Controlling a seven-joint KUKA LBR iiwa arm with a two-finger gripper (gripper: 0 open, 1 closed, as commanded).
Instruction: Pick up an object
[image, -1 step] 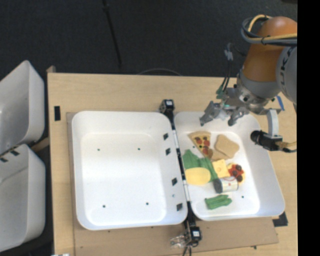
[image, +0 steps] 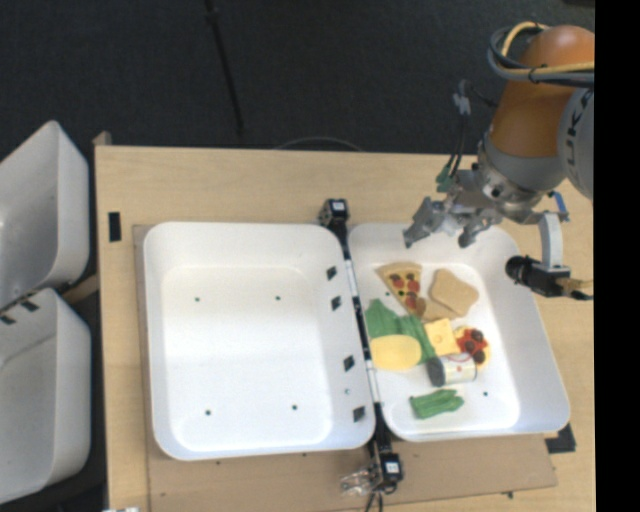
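Wooden counter (image: 240, 180) under two shallow white bins side by side. Left bin (image: 160, 300) bare white inside; right bin (image: 535, 370) loaded with toy food. Grey arm with orange band (image: 530, 110) reaching in from the right, above the right bin's far edge. Pincer (image: 448, 232) hanging over the far left corner of the right bin, two fingers spread apart, released, nothing between them.

Toy food clustered in the bin's middle, all nearer the camera than the pincer. Green leafy piece (image: 385, 322) by the divider, yellow oval piece (image: 394, 352) on top of it. Pizza slice (image: 402, 280) closest to the pincer, just below it and apart from the fingers. Tan bread slice (image: 453, 292) right beside the pizza slice. Yellow cheese square (image: 441, 334) below the bread. Green pod-like piece (image: 436, 403) at the near side, farthest from the pincer. Small red berry cluster (image: 475, 344) to the right of the cheese.
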